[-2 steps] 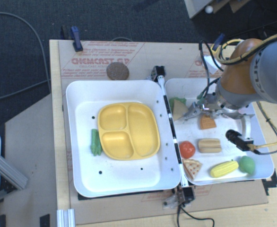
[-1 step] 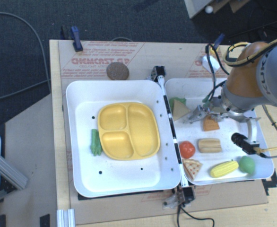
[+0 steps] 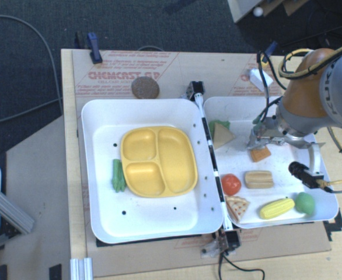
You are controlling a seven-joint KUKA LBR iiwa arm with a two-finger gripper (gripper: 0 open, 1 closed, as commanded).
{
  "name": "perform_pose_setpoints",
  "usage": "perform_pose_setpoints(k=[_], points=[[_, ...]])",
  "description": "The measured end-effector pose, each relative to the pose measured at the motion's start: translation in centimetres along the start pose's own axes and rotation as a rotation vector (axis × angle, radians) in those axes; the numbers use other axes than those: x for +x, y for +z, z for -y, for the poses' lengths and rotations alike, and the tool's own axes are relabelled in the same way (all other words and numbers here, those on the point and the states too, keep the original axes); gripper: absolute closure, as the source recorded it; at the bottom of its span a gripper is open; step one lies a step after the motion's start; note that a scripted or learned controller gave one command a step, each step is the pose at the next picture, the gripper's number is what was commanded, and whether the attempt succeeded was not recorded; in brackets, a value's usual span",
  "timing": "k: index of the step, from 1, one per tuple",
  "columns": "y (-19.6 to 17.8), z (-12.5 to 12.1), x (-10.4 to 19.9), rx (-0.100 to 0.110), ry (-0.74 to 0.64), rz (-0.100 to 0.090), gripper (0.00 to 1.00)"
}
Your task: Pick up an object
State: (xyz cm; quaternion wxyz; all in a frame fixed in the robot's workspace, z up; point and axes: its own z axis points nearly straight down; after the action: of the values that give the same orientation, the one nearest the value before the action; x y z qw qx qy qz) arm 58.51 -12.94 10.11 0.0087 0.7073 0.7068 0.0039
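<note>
Poised low in the right white bin (image 3: pixel 328 212), right of frame centre, the end effector (image 3: pixel 261 139) sits just above a small orange block (image 3: pixel 260 153), flat on the bin floor; whether it is spread or pinching, I cannot tell.

Left bin (image 3: pixel 95 174): divided plate (image 3: pixel 158 160); bean pod (image 3: pixel 118 175) to its left.
Right bin (image 3: pixel 328 206): tomato (image 3: pixel 231 184), bread roll (image 3: pixel 258 179), corn cob (image 3: pixel 276 207).

Two white bins (image 3: pixel 101 156). One yellow divided plate (image 3: pixel 158 160). One green pod (image 3: pixel 118 175). One tomato (image 3: pixel 231 184), bun (image 3: pixel 258 179), pizza slice (image 3: pixel 237 206), corn cob (image 3: pixel 276 207), green fruit (image 3: pixel 304 203), orange piece (image 3: pixel 260 153), sandwich wedge (image 3: pixel 221 133).
</note>
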Motion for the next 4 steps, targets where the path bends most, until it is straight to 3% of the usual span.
perform_pose_setpoints(k=[1,2,3,4], points=[[0.0,0.0,0.0,0.0,0.0,0.0,0.0],[1.0,0.8,-0.3,-0.002,-0.002,-0.002,0.0],[0.0,0.7,-0.5,-0.004,0.0,0.003,1.0],[-3.2,5.2,0.4,0.02,0.0,-0.008,1.0]])
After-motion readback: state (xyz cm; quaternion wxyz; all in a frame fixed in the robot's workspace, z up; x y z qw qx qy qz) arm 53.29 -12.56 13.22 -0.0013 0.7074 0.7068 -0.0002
